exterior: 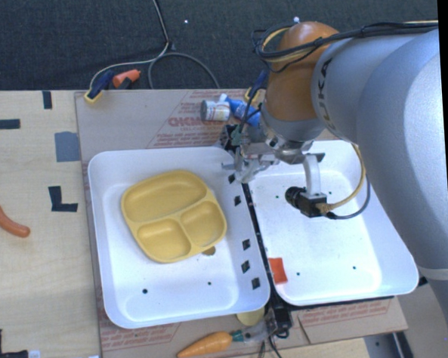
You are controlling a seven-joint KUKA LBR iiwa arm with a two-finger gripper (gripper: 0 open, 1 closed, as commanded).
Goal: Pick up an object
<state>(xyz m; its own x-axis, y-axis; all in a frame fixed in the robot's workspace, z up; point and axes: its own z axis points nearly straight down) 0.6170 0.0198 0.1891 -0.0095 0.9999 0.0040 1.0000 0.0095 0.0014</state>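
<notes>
- Landmark: the ridge [248,233] where the two white bins are meeting; you are reading every place from it.
- Left bin [110,242]: a yellow divided plate [173,214] is lying here, its right edge stopping short of the ridge; open floor is running below it.
- Right bin [342,250]: mostly bare floor; a small orange tag [277,269] is sitting just right of the ridge.
- Gripper [242,166]: hanging over the ridge's upper end; you cannot tell how its claw stands.
- Carrot [206,344]: lying below the bins.
- Sausage [8,220]: resting well left of the ridge.
</notes>
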